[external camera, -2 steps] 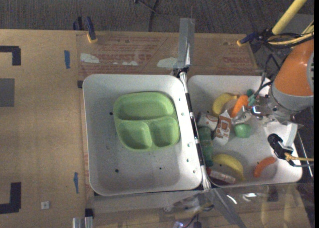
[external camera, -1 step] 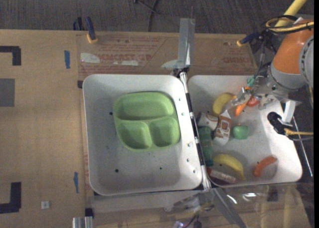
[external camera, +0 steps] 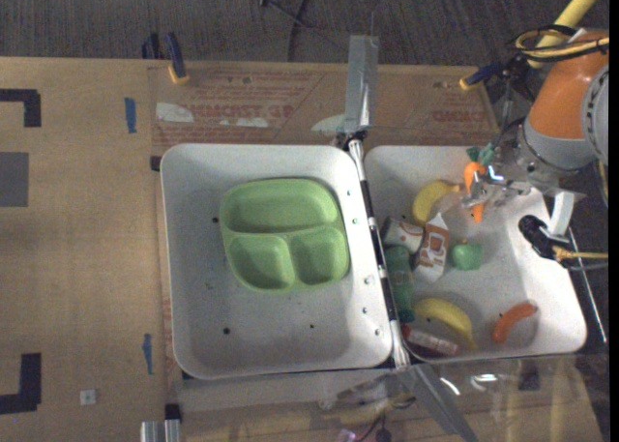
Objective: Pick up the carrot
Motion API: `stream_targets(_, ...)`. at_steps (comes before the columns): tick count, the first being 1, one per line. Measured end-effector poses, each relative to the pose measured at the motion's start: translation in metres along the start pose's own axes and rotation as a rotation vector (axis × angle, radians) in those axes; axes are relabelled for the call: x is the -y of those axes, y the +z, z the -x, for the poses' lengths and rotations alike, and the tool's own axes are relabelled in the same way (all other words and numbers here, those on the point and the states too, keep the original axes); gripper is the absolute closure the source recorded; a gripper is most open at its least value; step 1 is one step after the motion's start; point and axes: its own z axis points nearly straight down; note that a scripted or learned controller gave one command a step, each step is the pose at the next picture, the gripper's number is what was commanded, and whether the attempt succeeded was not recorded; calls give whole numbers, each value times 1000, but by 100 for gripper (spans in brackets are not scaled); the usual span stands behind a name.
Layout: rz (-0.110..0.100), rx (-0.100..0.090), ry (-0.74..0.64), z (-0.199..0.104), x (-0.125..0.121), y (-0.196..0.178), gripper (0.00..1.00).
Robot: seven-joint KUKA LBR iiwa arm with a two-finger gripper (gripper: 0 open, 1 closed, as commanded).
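Orange-banded at the wrist, the arm (external camera: 571, 106) stands highest over the bench and reaches down into the right bin (external camera: 522, 261), its jaws (external camera: 483, 194) low at that bin's far side. Whether the jaws are wide or closed cannot be told. Touching them on the side away from the arm is a short orange piece with a green tuft, which I take to be the carrot (external camera: 471, 177). Its long axis looks near upright in the view, tuft toward the far rim. Whether it sits within the jaws or only beside them is unclear. Just beyond it, farther from the arm, lies a yellow fruit (external camera: 431, 200), and nearer the camera a small green fruit (external camera: 467, 255). Well apart, toward the near rim, lies a long orange-red piece (external camera: 514, 322), which could be mistaken for the carrot. Judged so, the coming move turns on that upright axis.
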Motion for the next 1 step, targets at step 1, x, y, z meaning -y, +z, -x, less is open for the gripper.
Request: stream_targets(1, 23, 14, 125, -41, -22, -80, 100)
